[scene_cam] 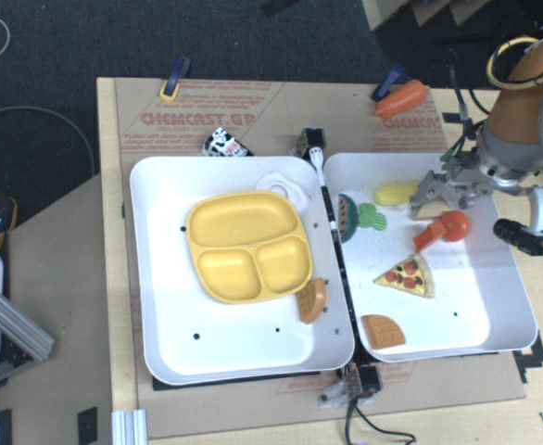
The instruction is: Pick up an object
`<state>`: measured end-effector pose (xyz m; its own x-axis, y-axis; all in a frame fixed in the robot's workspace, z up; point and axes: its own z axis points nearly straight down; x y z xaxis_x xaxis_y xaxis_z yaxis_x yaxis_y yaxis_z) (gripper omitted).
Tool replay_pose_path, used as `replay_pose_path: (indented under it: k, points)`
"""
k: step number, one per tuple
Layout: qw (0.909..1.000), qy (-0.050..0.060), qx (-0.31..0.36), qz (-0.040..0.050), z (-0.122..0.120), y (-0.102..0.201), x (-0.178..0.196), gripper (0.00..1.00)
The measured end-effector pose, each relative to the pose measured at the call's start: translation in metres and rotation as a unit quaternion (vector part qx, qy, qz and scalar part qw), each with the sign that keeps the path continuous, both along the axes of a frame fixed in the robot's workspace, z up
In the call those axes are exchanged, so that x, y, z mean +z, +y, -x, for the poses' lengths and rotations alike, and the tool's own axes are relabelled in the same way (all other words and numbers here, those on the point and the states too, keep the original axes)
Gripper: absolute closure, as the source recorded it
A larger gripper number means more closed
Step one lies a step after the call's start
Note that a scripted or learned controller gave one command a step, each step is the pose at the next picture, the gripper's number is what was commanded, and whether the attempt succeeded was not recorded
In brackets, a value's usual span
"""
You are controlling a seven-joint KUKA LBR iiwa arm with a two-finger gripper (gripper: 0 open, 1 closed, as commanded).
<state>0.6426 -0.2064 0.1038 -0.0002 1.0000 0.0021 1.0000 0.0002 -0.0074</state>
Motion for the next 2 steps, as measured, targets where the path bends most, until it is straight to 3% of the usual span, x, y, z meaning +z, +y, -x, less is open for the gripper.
replay_pose_path:
  k: [1,2]
  points:
    - [1.0000,-0.001,0.001,0.0005,0.000,0.001,-0.020,0.00]
    - [1.0000,-0.004,0.001,0.0016,-0.001,0.001,-0.007,1.00]
